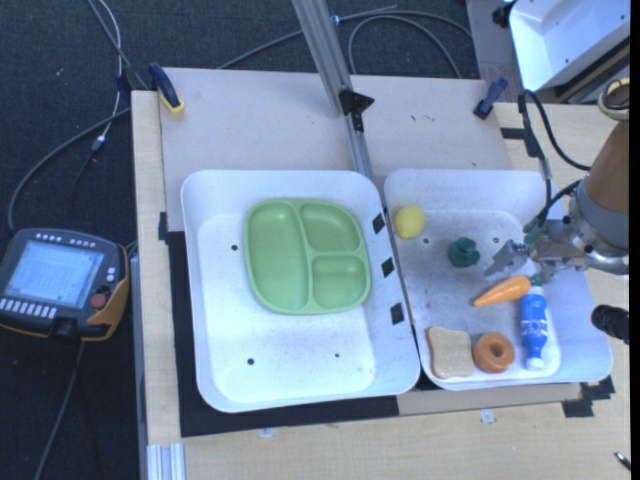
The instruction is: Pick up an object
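Note:
My gripper [522, 266] hangs over the right bin [500, 193], just above the thick end of an orange carrot [502, 290]. It is open, with one finger [500, 259] reaching left, and nothing sits between its fingers. A blue and white bottle [534, 328] lies right below the gripper, beside the carrot. To the left of the gripper a dark green piece [462, 253] rests in the bin, and a yellow ball [408, 221] lies near the bin's left wall. A brown doughnut [493, 352] and a slice of bread [451, 353] lie along the front edge.
The left bin [290, 368] holds a green divided plate [306, 255]. A metal pole [335, 53] slants down to the gap between the bins. A teach pendant [60, 283] lies on the floor at the left, and black cables [535, 143] run down to the wrist.

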Controlling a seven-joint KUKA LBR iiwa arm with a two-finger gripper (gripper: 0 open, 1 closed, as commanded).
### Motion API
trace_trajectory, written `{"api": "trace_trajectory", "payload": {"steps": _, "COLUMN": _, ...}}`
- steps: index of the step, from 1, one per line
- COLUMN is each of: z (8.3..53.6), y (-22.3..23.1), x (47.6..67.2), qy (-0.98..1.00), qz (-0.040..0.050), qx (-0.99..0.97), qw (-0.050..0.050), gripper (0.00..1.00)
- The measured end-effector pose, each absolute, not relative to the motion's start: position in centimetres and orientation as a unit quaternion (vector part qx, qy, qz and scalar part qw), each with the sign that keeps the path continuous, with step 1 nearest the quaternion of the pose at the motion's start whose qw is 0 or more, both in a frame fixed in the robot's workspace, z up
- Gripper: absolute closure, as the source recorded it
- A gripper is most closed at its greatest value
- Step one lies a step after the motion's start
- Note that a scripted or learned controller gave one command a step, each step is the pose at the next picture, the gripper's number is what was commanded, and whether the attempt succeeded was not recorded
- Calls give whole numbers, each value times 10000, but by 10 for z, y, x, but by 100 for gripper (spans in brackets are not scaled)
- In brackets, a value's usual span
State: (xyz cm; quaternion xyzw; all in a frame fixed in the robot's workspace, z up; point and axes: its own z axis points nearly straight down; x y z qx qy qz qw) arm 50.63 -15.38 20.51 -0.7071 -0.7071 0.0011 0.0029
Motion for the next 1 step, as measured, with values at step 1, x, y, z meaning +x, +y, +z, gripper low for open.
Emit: {"api": "trace_trajectory", "payload": {"steps": 1, "z": 147, "y": -146, "x": 512, "qy": -7073, "qz": 11, "qx": -7069, "qw": 36, "gripper": 0}}
